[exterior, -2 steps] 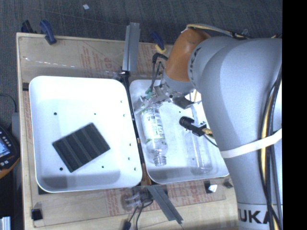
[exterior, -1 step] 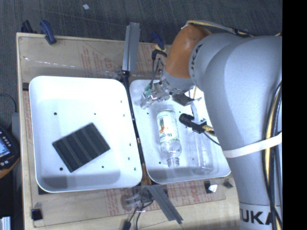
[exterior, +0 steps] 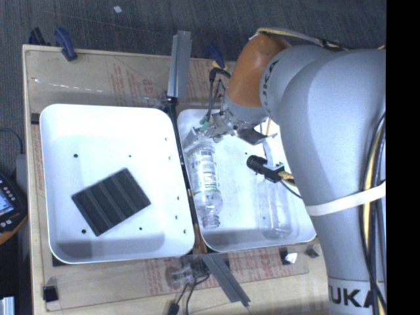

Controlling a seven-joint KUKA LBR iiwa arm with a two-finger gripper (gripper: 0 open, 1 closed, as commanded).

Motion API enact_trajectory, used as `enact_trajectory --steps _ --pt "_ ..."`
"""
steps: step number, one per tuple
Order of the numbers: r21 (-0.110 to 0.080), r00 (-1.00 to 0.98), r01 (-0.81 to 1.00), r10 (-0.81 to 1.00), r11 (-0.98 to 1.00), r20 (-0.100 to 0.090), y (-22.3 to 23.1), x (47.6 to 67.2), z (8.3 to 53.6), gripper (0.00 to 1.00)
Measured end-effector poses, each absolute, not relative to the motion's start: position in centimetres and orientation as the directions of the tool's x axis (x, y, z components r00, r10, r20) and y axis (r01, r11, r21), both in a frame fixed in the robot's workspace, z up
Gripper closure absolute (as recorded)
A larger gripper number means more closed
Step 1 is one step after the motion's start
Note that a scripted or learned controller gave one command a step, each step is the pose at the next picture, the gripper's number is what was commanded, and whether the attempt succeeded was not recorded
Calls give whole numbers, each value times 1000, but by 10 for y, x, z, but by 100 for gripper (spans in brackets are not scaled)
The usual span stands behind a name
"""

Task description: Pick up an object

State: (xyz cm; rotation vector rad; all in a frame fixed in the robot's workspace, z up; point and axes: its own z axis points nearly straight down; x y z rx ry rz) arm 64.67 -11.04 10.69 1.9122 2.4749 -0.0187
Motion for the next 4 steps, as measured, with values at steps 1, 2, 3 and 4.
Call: enact_trajectory --steps 1,2,3,4 --pt "2 -367 930 930 367 -2 -152 611 95 0" --pt "6 -371 929 929 371 -3 -151 613 107 100" --pt "6 -371 929 929 371 -3 -151 613 107 0" --pt "0 -419 908 908 419 -9 -121 637 94 0"
